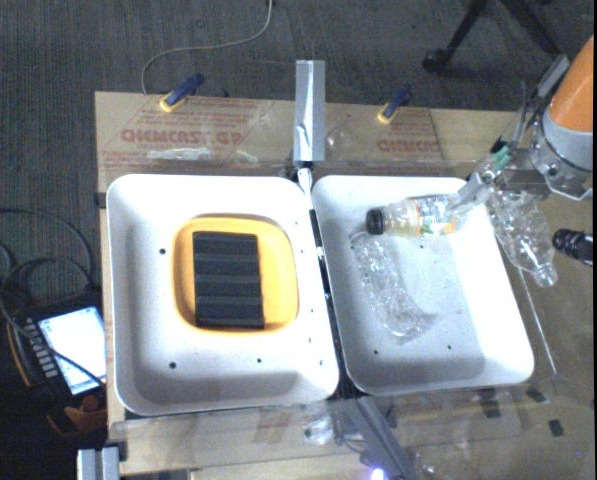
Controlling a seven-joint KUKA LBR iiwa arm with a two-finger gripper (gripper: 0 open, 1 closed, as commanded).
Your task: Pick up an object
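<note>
The surface [118,113] carried two shallow white bins side by side, held in place, it seemed, by the clamps at the far edge. The left bin [138,298] held a yellow tray [183,268] with a black ribbed block [228,280] seated in it, well apart from any action. The right bin [458,358] was where the work was. The arm [573,108] reached in from the right, its orange band high at the frame's corner, and leaned over that bin's far right corner. A crumpled clear plastic piece [388,293] lay flat near the bin's left wall, and another clear piece [523,233] hung over the right rim. The likeliest target, a clear bottle [418,218] with a dark cap pointing left, lay on its side toward the bin's far wall. The claw [478,183] sat just at the bottle's base end, angled as if to take it by the bottom; whether its fingers were apart or clamped on it I could not tell, since the clear plastic blurred everything there
</note>
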